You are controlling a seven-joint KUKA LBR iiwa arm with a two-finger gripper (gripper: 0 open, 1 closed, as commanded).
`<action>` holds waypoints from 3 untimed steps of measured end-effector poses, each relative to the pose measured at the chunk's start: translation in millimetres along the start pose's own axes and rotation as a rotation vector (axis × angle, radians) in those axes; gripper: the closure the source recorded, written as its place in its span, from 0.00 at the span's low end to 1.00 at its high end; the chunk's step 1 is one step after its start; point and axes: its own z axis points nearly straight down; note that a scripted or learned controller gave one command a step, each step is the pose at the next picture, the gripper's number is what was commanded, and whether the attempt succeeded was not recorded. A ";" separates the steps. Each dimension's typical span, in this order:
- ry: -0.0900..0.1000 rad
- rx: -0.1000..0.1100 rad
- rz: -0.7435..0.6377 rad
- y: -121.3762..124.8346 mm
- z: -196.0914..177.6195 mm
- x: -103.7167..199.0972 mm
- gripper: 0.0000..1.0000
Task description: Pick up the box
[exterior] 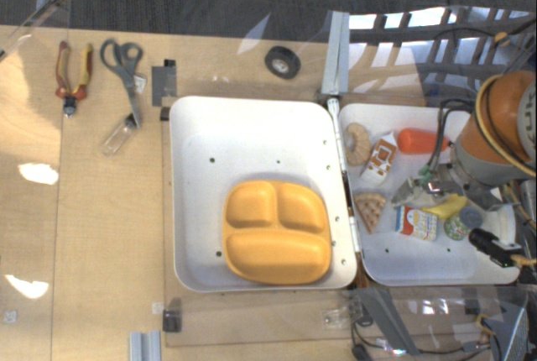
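Wooden counter [101, 225] carrying two white bins under a slanted overhead camera.
Lying in the right bin [394, 263], the small box [417, 222] is sitting beside a banana [445, 206], just below the pincer [424, 180], whose state I cannot tell; a yellow divided tray [275, 230] is resting in the left bin [218, 141].

- My arm [503, 128] shows grey casing, apparently metal, with a glossy orange band.
- The surface [84, 208] under me looks like pale wood, smooth, with bright glare patches.
- Both bins, the left bin [252, 128] and the right bin [419, 263], are white plastic, smooth and slightly shiny.
- The yellow tray [275, 230] looks like matt moulded plastic.
- The box [416, 222] seems printed cardboard.
- The scissors [126, 70] have metal blades and dark plastic handles.
- The tape roll [283, 61] is glossy black.
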 end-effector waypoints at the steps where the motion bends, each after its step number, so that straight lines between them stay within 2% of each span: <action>1: -0.006 -0.013 -0.116 -25.5 3.9 7.0 0.00; 2: -0.007 -0.014 -0.134 -46.5 3.3 19.9 0.00; 3: -0.012 -0.023 -0.137 -42.8 -8.2 19.5 1.00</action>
